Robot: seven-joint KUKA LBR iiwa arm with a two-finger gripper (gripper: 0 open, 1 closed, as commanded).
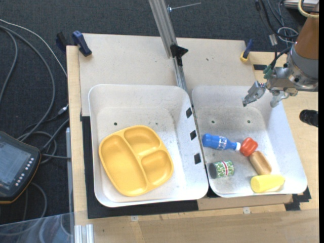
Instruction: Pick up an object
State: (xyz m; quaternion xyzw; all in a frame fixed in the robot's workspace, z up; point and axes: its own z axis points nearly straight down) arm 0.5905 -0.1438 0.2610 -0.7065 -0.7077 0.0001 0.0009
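The gripper (263, 96) hangs over the far right corner of the right bin (228, 105), its two fingers spread apart with nothing between them; it stands above bare bin floor, well apart from every object. That position reads as a waiting or approach stance, not a grasp, so the task appears not yet begun. The candidates for picking lie clustered toward the near end of the right bin: a blue bottle (220, 142) lying on its side, its white neck pointing at a red-orange piece (248, 146) that sits just beside it; a brown cylinder (259, 162) touching or nearly touching that piece; a yellow block (267, 183) close to the near right rim; and a small green can (223, 169) on its side, near the inner wall. The blue bottle and the green can have the most free floor around them, so a descent there looks less obstructed. The yellow block is crowded by the rim and the brown cylinder, leaving the fingers little room. The left bin (131, 95) holds a yellow divided tray (135, 159), flat and wide, judged a poor fit for a two-finger grip. The far half of the right bin is open, giving the arm clear travel toward the cluster across the desk (126, 59).
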